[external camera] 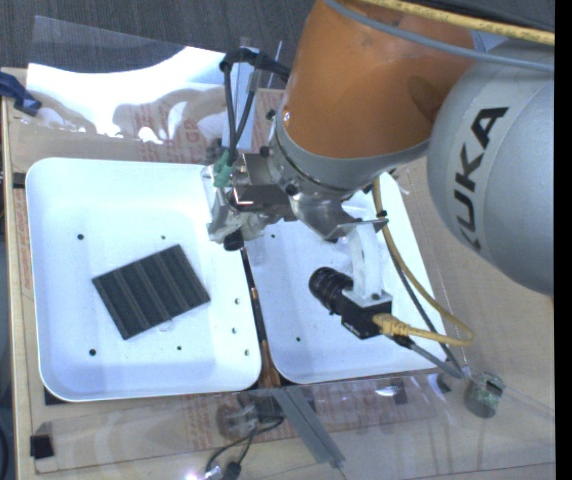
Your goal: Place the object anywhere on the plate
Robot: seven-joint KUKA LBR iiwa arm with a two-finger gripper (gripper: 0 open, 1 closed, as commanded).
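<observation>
A dark grey ribbed plate (151, 290) lies flat and slightly turned in the middle of the left white bin (56, 198). My gripper (230, 230) hangs low over the seam between the two bins, up and to the right of the plate and apart from it. The orange wrist band (366, 78) and the grey arm hide most of it. A small green piece (223, 171) shows beside the gripper body; I cannot tell whether it is a loose object or part of the tool.
The right white bin (296, 353) is largely covered by the arm. A black cylindrical fitting (331, 288) on a white bracket, with a yellow cable (421, 313), hangs over it. Crumpled clear plastic (126, 88) lies behind the left bin.
</observation>
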